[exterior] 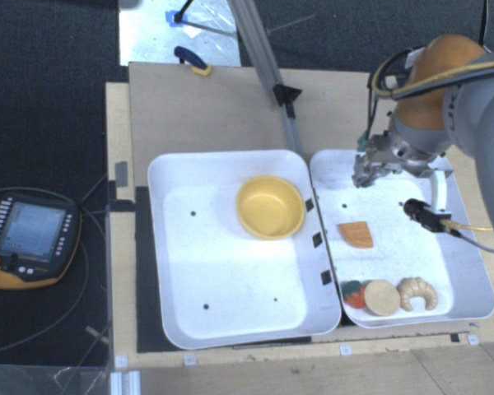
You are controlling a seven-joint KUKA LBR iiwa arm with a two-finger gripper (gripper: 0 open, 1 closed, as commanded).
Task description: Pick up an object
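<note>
The tool (369,174) hovers over the right bin's (469,257) far-left corner; its state I cannot tell. This looks like the approach step. Next: descend on the orange wedge (356,234) mid-bin or the croissant (417,293) by the near edge.

We see two white bins side by side on the tan tabletop (206,113). The right bin (395,241) lies under the tool (367,174) and the left bin (222,274) lies to the tool's left in the view. A slanted grey metal pole (259,39) ends in a black clamp (286,95) up and left of the tool. Farther that way, a blue and yellow clip (189,58) sits at the tabletop's far edge. Well left of the tool, past both bins, a teach pendant (29,237) rests on dark carpet (49,72), and its cable (90,194) trails toward the tabletop.
</note>
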